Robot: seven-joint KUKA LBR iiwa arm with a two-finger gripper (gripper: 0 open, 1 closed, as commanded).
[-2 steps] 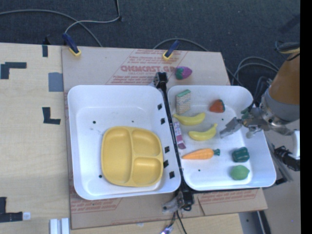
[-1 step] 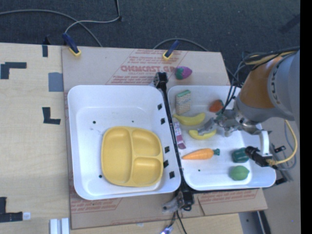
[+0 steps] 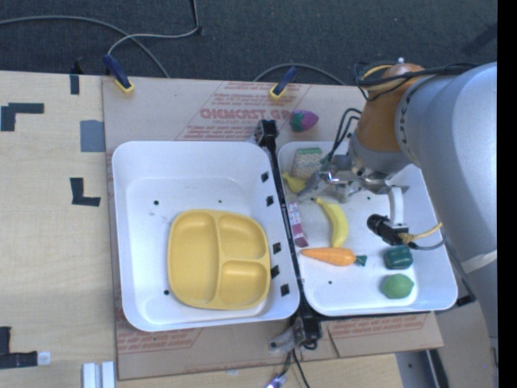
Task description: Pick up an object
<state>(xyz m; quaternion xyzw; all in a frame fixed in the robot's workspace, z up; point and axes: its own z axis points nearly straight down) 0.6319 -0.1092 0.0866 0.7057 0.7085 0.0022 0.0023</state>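
My gripper [image 3: 325, 181] hangs low over the upper left part of the right bin [image 3: 436, 293]. It sits just above the top end of a yellow banana [image 3: 337, 221] and beside a small yellow piece [image 3: 292, 183]. A pale green speckled block [image 3: 307, 162] lies just behind the gripper. An orange carrot [image 3: 328, 256] lies below the banana. Along the bin's left wall is a pink bar [image 3: 299, 225]. A dark green piece [image 3: 397, 257] and a light green lime [image 3: 396, 286] rest at the lower right.
The left bin [image 3: 137, 184] holds a yellow divided plate [image 3: 218, 259]. A purple and green toy [image 3: 304, 120] lies on the cardboard behind the right bin. The grey arm with its orange band [image 3: 388, 111] covers the right bin's far right side. Clamps and cables run along the back edge.
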